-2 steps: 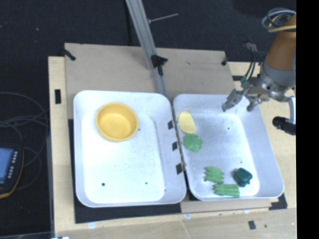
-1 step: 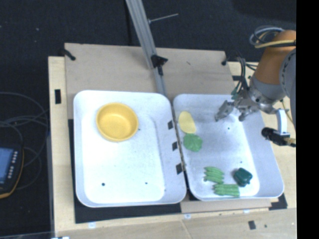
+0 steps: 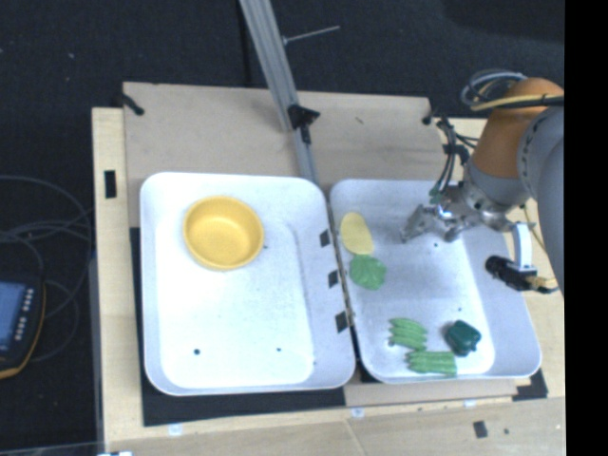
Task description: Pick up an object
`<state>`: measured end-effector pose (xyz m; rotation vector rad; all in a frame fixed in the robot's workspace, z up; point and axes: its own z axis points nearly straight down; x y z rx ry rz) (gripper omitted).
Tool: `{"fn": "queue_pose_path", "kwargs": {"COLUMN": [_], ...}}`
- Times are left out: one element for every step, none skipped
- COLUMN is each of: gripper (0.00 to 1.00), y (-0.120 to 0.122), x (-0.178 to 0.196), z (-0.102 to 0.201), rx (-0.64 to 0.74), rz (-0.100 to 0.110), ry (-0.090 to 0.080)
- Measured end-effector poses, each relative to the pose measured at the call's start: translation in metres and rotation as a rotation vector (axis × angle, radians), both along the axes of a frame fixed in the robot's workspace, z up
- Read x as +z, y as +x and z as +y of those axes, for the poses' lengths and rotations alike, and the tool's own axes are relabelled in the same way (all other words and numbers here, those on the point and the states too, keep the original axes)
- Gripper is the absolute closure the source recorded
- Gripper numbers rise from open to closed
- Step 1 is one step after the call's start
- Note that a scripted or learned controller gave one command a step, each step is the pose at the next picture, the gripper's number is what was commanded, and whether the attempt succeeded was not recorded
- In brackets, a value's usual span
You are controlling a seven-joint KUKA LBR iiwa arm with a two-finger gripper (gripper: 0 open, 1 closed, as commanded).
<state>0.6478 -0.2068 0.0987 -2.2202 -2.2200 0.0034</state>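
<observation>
Gripper (image 3: 429,224) over right bin (image 3: 494,350) — fingertips blurred; arm cut off.

Two white bins seen from above, with the arm over the right one

A yellow bowl (image 3: 223,233) is set in the left bin (image 3: 228,350), toward its far left. In the right bin (image 3: 494,345), a pale yellow piece (image 3: 356,233) and a green leafy piece (image 3: 368,273) are found by the dividing edge, while two green pods (image 3: 407,331) (image 3: 432,362) and a dark green object (image 3: 463,336) are grouped near the front. The gripper (image 3: 432,224) is held above the bin's far part, with nothing seen between its fingers.
</observation>
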Motion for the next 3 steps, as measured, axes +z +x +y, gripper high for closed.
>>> {"fn": "queue_pose_path", "kwargs": {"gripper": [1.0,1.0,1.0], "y": [0.001,0.01,0.015], "x": [0.014,0.061,0.114], "z": [-0.001,0.002,0.011], "rx": [0.001,0.0,0.001], "rz": [-0.005,-0.008,-0.008], "ry": [-0.002,-0.001,-0.001]}}
